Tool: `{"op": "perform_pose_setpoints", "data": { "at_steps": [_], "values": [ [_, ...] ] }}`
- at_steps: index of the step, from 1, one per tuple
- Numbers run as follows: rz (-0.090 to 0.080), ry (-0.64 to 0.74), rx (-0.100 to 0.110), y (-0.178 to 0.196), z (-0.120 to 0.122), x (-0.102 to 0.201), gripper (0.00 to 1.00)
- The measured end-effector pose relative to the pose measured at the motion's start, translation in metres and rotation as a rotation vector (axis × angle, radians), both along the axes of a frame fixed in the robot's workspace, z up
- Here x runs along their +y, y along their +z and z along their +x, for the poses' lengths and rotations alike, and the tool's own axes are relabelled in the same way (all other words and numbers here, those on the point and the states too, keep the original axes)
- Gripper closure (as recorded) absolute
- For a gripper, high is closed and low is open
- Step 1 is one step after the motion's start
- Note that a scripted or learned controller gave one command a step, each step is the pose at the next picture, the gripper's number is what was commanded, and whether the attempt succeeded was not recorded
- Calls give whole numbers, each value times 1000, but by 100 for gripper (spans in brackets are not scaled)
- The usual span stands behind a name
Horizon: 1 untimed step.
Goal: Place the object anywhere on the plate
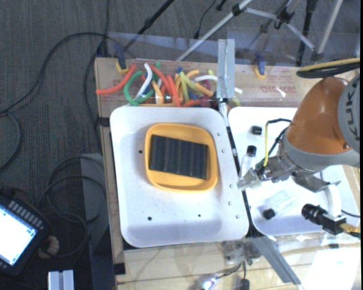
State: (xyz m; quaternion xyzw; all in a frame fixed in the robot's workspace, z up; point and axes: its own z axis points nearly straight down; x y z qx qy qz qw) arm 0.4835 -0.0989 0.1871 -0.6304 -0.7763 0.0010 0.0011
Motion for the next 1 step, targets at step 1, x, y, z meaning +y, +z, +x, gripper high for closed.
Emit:
{"op": "perform_pose_setpoints", "data": {
  "at_steps": [1],
  "values": [
    [1, 149, 0, -5, 42, 40, 100]
  ]
}}
